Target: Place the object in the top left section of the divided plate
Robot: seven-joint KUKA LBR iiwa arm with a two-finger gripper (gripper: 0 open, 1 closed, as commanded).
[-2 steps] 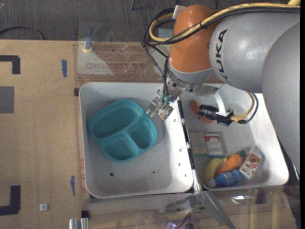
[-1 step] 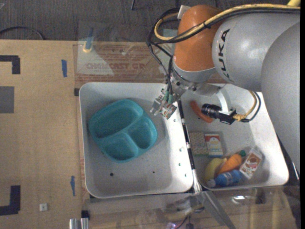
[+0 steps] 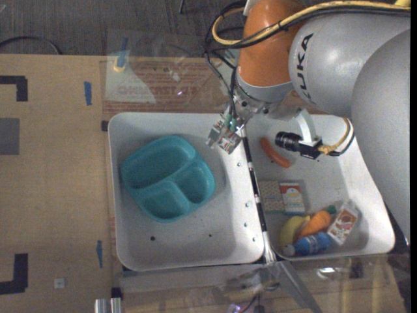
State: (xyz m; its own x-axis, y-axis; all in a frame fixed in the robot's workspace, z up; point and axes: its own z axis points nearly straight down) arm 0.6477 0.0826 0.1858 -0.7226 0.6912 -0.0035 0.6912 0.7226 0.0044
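— Starting at the near edge of the worktop, what do we have?

— The right bin (image 3: 368, 194) holds the loose things. In its near corner we see a blue bottle (image 3: 307, 244) lying beside a banana (image 3: 293, 228). A carrot (image 3: 317, 222) and a small carton (image 3: 343, 222) sit just behind them. A flat card box (image 3: 292, 196) lies further in, near the wall shared with the left bin (image 3: 195, 240).

— And the plate?

— The teal divided plate (image 3: 156, 162) sits in the left bin, toward its left wall, turned at an angle. As far as we can see, none of its sections holds anything, so we judge the placing not yet done.

— Which object are we meant to move?

— The task does not name it, and we cannot pick it out. Towards the far end of the right bin lies a sausage (image 3: 275, 153), a likely candidate like the rest.

— Where is the gripper?

— The gripper (image 3: 225, 135) hangs over the far right corner of the left bin, close to the shared wall and just beside the plate's far rim. Whether the jaws are open or closed we cannot tell, and we see nothing clearly between them. The grey arm (image 3: 326, 38) reaches in over the right bin's far edge.

— So what is left?

— By our reckoning, almost everything. We cannot confirm a grasp, and the object must still reach the plate's top left section.
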